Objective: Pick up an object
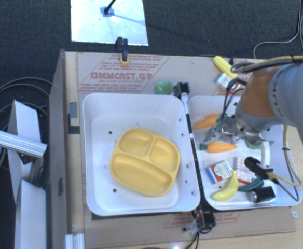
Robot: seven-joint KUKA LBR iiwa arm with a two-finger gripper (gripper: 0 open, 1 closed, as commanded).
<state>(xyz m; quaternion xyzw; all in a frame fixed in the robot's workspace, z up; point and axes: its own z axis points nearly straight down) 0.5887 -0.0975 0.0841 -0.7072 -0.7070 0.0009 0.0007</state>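
Widest of all, the brown bench board (141, 69), under and around the yellow three-compartment plate (143, 162). Carries red print beyond the plate's far edge: "CHEMCAST GP" in large letters, with smaller lines too fine to read.

Next, the grey arm (291, 95) with its orange band, reaching in from well right of the plate.

Then the left white bin (102, 118), enclosing the plate, which lies flat and a little askew on its floor.

Just right of the plate, across the dark divider, the right white bin (206, 107). Holds every loose pickable thing listed below.

Far beyond the plate, on dark carpet, a pale square sheet (107, 14).

Down in the right bin, the gripper (220, 133), right of the plate and level with its far half. Cannot tell whether spread or closed.

Right of the plate, level with its far rim, the far carrot (207, 121), orange, lying on the bin floor. Level with the plate's middle, the near carrot (221, 147), also flat on the floor, just beside the gripper.

Right of the plate's near edge, a yellow banana (226, 188), curved, resting on the floor.

Slightly farther back than the banana, a small carton (220, 170) in white, blue and red; lettering too small to read.

Beyond the plate on the board, a small green thing (163, 87), not identifiable.
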